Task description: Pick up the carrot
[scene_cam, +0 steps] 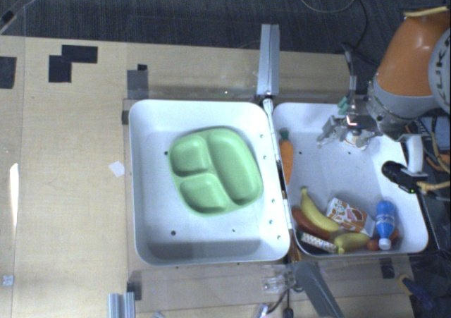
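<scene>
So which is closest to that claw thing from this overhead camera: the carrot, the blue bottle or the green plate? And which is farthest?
From the gripper:
1. Carrot, against the right bin's left wall.
2. Blue bottle, in the right bin's near corner.
3. Green plate, over in the left bin, farthest.

Even, soft overhead light is seen; glare is thrown off the white bins (pixel 204 249); detail is slightly blurred.

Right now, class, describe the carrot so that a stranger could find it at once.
Find the right bin of the two white ones. Along its left wall, beside the divider, lies the carrot, a slim orange stick with a green top. It lies apart from the banana and the packets heaped at the near end.
</scene>
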You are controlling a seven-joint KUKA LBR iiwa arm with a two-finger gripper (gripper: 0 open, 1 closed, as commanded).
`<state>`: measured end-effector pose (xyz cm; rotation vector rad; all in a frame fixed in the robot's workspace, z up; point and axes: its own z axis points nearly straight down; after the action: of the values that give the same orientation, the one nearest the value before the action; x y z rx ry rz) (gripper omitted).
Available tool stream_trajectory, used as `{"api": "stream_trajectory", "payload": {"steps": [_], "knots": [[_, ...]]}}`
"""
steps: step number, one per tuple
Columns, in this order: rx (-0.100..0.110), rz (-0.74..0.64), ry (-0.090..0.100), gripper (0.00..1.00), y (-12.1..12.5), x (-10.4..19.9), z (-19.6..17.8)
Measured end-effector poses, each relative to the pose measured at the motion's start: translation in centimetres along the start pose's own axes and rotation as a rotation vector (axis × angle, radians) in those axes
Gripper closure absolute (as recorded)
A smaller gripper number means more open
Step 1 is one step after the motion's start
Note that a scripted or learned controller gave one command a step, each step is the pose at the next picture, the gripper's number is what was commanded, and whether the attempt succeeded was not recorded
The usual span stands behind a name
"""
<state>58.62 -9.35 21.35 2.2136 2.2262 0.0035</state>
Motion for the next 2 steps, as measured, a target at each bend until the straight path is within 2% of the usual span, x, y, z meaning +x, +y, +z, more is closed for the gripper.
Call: {"api": "stream_trajectory", "payload": {"steps": [1, 2], "knots": [[-0.001, -0.337, 0.000, 0.00, 3.8, 0.7, 7.5], [-0.007, -0.503, -0.012, 0.00, 7.1, -0.8, 12.4]]}}
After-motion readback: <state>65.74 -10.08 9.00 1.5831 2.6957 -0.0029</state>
